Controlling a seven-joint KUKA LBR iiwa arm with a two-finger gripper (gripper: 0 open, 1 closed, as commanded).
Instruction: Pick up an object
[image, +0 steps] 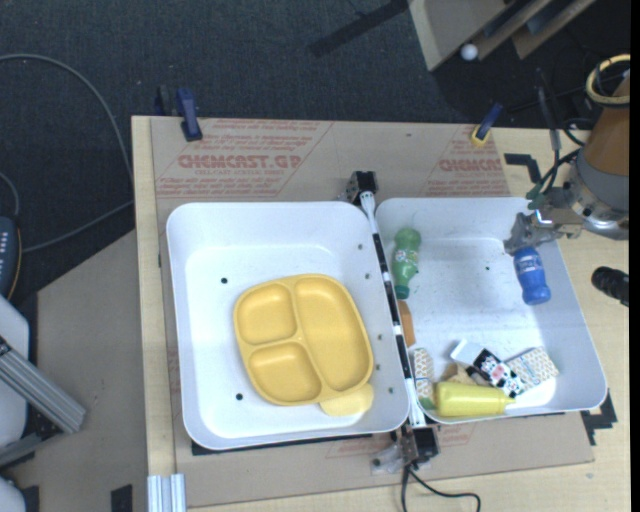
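Observation:
My gripper (523, 240) hangs over the right side of the right bin (460, 225), at the end of the arm that comes in from the right. A blue bottle (534, 279) slants down from it, its top end between the fingers, so the gripper is shut on it. Near the bin's left wall lies a green bottle (405, 258). A yellow bottle (470, 400), a black-and-white item (493, 369) and a patterned packet (531, 365) crowd the bin's front corner.
The left bin (200, 250) holds a yellow divided plate (303, 338) with a pale yellow piece (347, 402) at its front edge. An orange stick (405, 325) and a small patterned item (423, 362) lie along the divider between the bins.

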